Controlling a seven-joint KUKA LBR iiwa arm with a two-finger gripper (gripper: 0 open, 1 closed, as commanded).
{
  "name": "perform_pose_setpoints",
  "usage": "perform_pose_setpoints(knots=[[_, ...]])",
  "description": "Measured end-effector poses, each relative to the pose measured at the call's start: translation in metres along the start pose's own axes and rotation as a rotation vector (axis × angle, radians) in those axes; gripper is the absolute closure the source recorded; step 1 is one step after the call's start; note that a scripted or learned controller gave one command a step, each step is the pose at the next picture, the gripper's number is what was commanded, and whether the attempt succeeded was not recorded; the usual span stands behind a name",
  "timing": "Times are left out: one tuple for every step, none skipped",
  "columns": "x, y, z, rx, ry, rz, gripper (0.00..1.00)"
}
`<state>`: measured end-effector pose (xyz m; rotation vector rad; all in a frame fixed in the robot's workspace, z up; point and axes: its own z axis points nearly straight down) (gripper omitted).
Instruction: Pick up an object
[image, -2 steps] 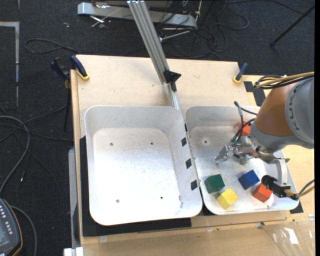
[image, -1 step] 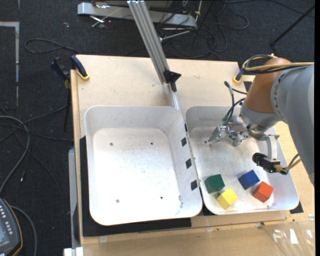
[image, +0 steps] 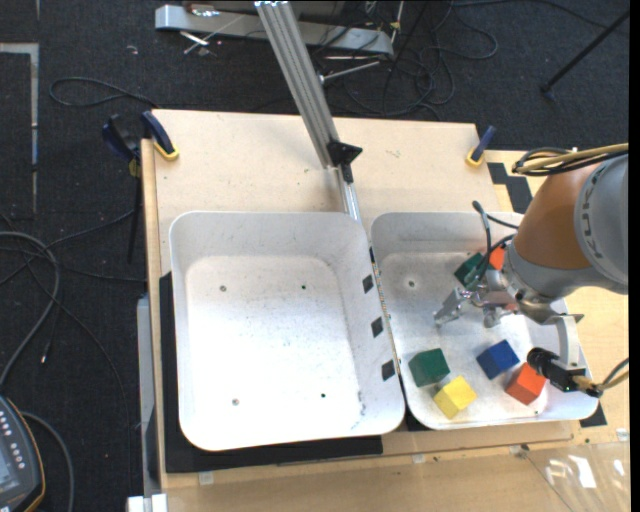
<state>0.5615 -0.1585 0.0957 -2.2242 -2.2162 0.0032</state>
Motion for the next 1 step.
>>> perform_pose_setpoints(knots=[[-0.0075, 0.0869, -0.0017, 0.01, -0.003, -0.003, 0.0]])
